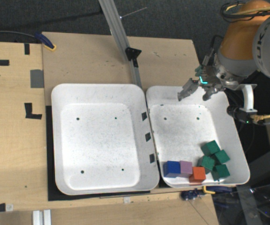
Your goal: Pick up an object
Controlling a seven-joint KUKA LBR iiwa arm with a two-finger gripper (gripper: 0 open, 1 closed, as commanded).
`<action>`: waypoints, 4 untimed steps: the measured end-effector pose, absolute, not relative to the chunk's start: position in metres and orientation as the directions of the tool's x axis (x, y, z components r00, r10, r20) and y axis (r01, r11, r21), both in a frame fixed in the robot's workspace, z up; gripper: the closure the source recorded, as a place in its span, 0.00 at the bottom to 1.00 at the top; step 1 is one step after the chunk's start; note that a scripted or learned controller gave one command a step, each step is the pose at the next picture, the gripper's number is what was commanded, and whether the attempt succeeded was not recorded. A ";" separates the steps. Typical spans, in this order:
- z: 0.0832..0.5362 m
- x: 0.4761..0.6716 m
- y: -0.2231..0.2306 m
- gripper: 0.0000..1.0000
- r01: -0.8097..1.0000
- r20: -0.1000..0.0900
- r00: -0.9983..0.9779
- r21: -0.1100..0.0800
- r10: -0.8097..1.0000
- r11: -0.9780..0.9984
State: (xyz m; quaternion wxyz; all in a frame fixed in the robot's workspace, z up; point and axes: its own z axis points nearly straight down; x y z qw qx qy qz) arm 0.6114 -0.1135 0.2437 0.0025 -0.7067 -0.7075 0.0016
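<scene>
the table (pixel 12 125) spreads far to the left of the claw and carries two white bins. the left bin (pixel 59 139) lies well to the claw's left and nearer the camera. the right bin (pixel 228 125) sits under the claw, its far rim just below the fingers. the arm (pixel 243 36) comes in from the right, its orange band above the wrist.

the claw (pixel 198 92) hangs over the far edge of the right bin with its two fingers spread apart, released, nothing between them.

the blocks all lie in the near end of the right bin, well apart from the claw and toward the camera. four green blocks (pixel 214 159) cluster at the near right corner, touching one another. just left of them sits an orange block (pixel 198 174), then a purple block (pixel 186 168) beside it, then a blue block (pixel 172 168), the three in a row along the near wall.
</scene>
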 end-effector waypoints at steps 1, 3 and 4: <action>0.246 0.612 -0.114 0.00 1.000 0.000 -0.002 -0.001 1.000 0.002; 0.141 0.609 -0.113 0.00 1.000 0.000 -0.002 -0.007 1.000 0.002; 0.088 0.607 -0.112 0.00 1.000 -0.001 -0.002 -0.006 1.000 0.002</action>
